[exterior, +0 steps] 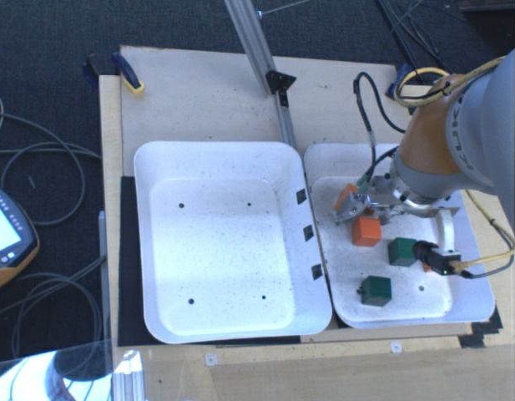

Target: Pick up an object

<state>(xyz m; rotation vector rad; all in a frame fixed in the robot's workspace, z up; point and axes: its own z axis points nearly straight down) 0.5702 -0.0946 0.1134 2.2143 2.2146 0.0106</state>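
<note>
My gripper [355,209] is low over the upper left part of the right bin [432,303], reaching in from the right. A small orange piece [347,195] lies right against its upper left side; I cannot tell whether it is held. An orange block [366,231] sits just below the gripper, close to it. A dark green block [401,251] lies to the right of the orange block. Another green block [375,289] rests near the bin's front.
The left bin [157,174] stands beside the right one, its wall close to the gripper's left. A slanted metal bar [255,44] runs down to the gap between the bins. Cables [366,111] loop above the right bin and trail at its right side.
</note>
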